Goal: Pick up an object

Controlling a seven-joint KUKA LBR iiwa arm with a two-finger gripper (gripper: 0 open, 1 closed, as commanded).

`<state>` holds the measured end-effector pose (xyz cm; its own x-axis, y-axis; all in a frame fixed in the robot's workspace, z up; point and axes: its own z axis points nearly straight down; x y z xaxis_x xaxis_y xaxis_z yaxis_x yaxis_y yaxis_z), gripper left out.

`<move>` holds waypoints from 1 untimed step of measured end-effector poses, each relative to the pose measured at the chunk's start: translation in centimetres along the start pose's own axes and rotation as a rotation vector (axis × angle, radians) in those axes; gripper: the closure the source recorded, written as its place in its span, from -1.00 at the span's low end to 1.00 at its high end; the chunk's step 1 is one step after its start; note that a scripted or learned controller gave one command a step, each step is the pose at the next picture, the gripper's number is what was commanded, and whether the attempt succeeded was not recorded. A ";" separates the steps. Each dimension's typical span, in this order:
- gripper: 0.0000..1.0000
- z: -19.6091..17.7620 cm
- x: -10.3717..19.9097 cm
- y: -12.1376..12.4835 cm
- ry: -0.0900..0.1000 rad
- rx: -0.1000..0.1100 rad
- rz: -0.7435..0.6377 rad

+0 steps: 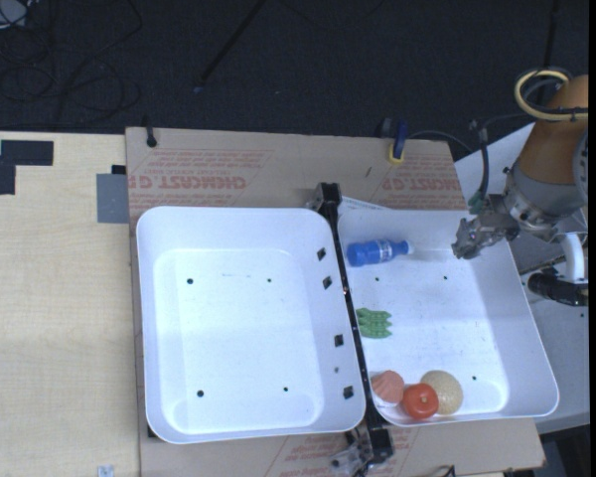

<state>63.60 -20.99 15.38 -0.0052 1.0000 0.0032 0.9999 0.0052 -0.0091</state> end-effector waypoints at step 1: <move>1.00 -1.9 -0.1 0.1 -0.003 -0.007 -0.003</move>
<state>63.69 -21.08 17.25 -0.0081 1.0000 0.0000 1.0000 0.0081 -0.0024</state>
